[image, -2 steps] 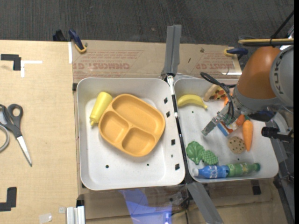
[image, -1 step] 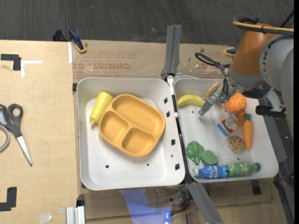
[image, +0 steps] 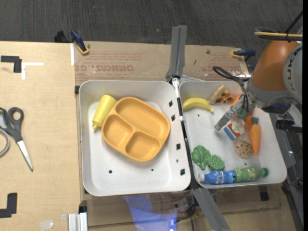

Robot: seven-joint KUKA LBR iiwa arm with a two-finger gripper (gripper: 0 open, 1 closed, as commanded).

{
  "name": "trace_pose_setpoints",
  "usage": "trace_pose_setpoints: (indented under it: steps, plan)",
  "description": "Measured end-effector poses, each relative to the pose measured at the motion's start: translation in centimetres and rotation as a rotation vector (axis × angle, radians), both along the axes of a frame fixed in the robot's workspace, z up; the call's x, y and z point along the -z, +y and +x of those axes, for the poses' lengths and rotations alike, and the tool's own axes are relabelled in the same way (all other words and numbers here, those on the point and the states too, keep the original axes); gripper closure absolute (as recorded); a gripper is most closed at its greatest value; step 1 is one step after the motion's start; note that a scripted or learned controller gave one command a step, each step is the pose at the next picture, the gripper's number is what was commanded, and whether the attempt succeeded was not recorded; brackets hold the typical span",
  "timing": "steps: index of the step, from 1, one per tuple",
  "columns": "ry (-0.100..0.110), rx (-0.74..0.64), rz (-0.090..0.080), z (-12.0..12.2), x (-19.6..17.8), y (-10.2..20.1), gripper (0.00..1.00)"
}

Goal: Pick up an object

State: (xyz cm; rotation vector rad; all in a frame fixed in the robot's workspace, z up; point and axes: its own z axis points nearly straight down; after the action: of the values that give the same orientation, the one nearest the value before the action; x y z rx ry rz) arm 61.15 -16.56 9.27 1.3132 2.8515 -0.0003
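The right bin point(image: 274, 170) holds a yellow banana point(image: 197, 104), a pizza slice point(image: 222, 95), an orange carrot point(image: 255, 137), a brown cookie point(image: 244, 149), a green leafy toy point(image: 207, 159) and a blue-and-green bottle point(image: 236, 175) lying along the front wall. My gripper point(image: 227, 119) hangs low in this bin, slanting down to the left. It sits just above and left of a small red, white and blue packet point(image: 235, 131). Nothing is visibly lifted off the bin floor.
The left bin point(image: 130, 179) holds an orange divided plate point(image: 136, 128) with a yellow bottle point(image: 103, 110) lying against its left edge. A grey divider point(image: 178, 52) runs between the bins. Scissors point(image: 17, 134) lie on the cardboard at far left.
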Motion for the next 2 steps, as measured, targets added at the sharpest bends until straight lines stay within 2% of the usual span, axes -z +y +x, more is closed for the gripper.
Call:
trace_pose_setpoints:
  steps: [1, 2]
  plan:
    - [0.002, 0.027, 0.001, -5.4, 0.1, 2.8, 0.0]
    - [-0.001, 0.169, 0.0, 2.7, 0.0, 4.0, 0.0]
